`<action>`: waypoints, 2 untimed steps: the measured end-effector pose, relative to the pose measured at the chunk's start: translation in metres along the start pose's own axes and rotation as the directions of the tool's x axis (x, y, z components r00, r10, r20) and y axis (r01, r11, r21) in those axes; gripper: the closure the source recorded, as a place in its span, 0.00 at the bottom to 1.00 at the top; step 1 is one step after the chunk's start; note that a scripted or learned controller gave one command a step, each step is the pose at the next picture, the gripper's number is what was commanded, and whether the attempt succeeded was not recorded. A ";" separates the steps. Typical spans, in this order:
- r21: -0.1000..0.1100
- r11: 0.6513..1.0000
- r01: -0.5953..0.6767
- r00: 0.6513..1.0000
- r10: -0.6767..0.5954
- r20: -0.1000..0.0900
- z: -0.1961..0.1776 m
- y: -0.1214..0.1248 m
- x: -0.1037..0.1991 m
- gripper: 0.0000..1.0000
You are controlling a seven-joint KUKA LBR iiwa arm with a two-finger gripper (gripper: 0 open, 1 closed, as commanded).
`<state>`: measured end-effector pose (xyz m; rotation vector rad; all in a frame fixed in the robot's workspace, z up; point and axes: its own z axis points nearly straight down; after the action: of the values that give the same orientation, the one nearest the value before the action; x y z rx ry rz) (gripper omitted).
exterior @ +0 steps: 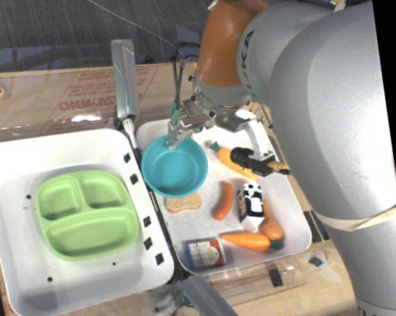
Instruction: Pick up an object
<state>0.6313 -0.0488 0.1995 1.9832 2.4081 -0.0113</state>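
While tool (177,132) sits at far rim of teal bowl (175,170), pinching that rim, bowl appears lifted.

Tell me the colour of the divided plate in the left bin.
Light green: the divided plate in the left bin, seen in the camera view.

A light green plastic divided tray (87,213) lies in the left white bin (9,165). Clear plastic sheeting with red print (65,99) lies behind both bins.
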 end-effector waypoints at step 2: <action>0.019 0.921 -0.390 0.921 0.390 -0.018 0.005 -0.082 0.066 1.00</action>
<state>0.5378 0.0005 0.1923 2.4421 1.9812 -0.0019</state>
